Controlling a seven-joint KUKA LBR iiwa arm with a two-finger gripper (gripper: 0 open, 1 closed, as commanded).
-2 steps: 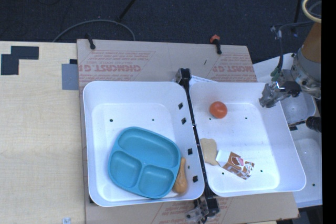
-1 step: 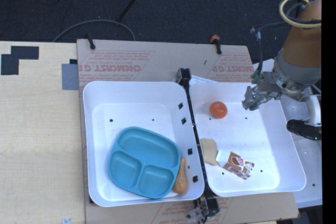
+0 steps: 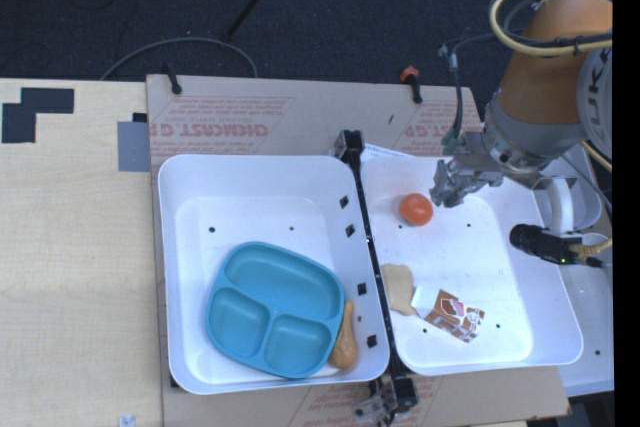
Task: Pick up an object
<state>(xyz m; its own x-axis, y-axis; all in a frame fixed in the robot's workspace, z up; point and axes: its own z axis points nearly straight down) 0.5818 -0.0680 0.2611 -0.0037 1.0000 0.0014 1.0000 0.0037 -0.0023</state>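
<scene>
The hand is seen over the right bin, near its back wall, just right of the orange ball. Finger state cannot be told from this angle; nothing is seen gripped. The ball lies on the bin floor, apart from the hand. Toward the bin's front-left a tan piece is seen, w/ a small packet beside it. In the left bin a blue tray lies, w/ a tan item, poss. a toy bread stick, at its right edge.
</scene>
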